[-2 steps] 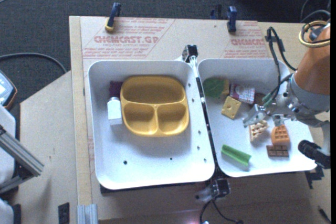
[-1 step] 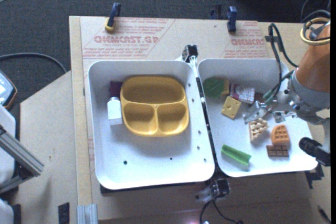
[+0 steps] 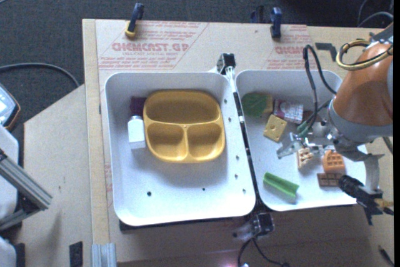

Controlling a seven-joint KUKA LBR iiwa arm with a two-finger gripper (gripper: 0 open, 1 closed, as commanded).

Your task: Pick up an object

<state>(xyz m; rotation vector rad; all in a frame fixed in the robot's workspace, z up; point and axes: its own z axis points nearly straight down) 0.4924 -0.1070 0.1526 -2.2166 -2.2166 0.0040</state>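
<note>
My gripper (image 3: 296, 148) is low in the right bin (image 3: 312, 81), under the grey and orange arm that reaches in from the right. Right beside it lies a small tan waffle-like piece (image 3: 305, 157); I cannot tell whether the two touch. Around them lie a yellow cheese wedge (image 3: 275, 128), an orange block (image 3: 333, 162), a brown piece (image 3: 326, 180) and a green bar (image 3: 280, 186). A green round item (image 3: 253, 103) and a red and white packet (image 3: 289, 111) sit at the bin's far side.
The left bin (image 3: 181, 203) holds a yellow divided plate (image 3: 184, 125), a white bottle (image 3: 136, 132) and a dark red item (image 3: 137, 103). A raised rim (image 3: 240, 128) separates the bins. Black cables (image 3: 310, 72) hang off the arm.
</note>
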